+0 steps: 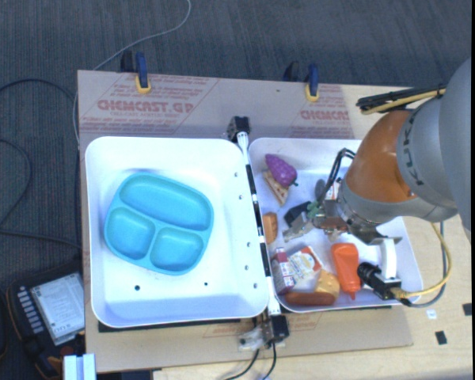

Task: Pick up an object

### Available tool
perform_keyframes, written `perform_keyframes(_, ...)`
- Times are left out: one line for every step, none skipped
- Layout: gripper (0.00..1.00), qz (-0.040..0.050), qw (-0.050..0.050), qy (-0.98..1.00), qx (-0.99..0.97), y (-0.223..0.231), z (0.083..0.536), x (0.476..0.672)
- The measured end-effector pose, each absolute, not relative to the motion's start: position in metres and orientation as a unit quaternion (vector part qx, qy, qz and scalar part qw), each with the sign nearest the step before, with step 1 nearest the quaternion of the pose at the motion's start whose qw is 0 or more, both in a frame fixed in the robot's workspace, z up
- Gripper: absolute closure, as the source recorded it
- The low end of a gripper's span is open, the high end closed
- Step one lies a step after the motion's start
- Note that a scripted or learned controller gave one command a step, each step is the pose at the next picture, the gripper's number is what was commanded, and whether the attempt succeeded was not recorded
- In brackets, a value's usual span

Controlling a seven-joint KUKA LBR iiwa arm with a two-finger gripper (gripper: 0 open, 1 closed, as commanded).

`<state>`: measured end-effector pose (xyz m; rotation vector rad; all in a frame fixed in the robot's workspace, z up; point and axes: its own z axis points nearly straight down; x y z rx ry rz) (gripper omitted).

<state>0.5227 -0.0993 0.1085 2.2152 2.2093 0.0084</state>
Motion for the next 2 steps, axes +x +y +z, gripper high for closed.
perform_keyframes(1.00, 0.0027, 0.007, 0.706, 0.708, -0.0994, 0.1181, 0.5232)
perform_keyframes(0.00, 0.0027, 0.007, 0.706, 0.708, -0.0994, 0.1181, 0.5232)
